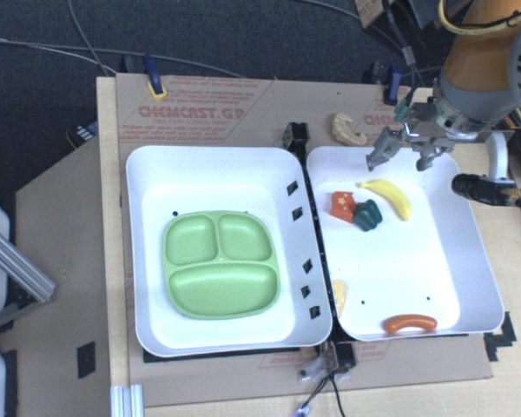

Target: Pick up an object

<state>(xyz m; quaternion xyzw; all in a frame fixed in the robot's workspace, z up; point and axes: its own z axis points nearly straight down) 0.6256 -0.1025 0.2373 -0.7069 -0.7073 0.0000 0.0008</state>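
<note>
Down at the front edge of the right bin (469,259), an orange sausage-shaped toy (410,324) is seen lying flat against the near wall. Just beside the divider between the bins, a small pale yellow piece (338,296) is found resting at the right bin's left wall.

Further back in that same bin, three items are grouped close together: a red block (342,205), a dark green object (368,215) touching or nearly touching it on the right, and a yellow banana (389,195) laid at a slant just behind and to the right of the green one.

Above the bin's far edge, the gripper (407,150) is held over the rim, its two fingers spread apart, with nothing seen between them. It is positioned behind the banana and apart from it. The grey arm with its orange band (491,11) is carried in from the upper right.

In the left bin (148,233), a green divided plate (220,263) with three compartments is set near the middle.

On the cardboard-covered bench (208,111), a tan lump (348,129) is left lying outside the bins, just behind the right bin's far left corner. A blue clamp (154,78) is fixed at the bench's far left edge.
</note>
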